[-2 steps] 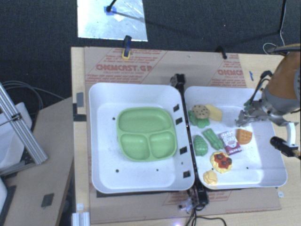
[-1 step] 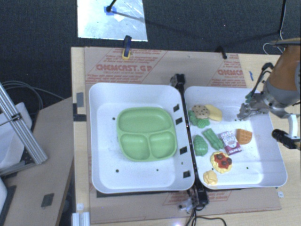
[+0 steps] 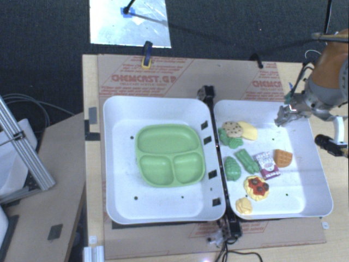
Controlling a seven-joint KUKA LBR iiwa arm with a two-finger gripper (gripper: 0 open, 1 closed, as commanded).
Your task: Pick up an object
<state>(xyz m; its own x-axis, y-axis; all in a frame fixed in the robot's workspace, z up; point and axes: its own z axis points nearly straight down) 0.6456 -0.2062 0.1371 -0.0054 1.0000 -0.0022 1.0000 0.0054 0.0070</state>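
- The pincer [image 3: 284,115] hovers over the right bin's [image 3: 313,201] far edge; I cannot tell its opening.
- The waffle [image 3: 282,158] lies below it, nearer the camera: likely light, stiff; grip across its edges.

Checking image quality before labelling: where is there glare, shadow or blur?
Camera view: glare whitens the silver sheet at the top; the white bins look bright and evenly lit, with soft shadows along their walls; the toy foods are slightly soft; the gripper is blurry.
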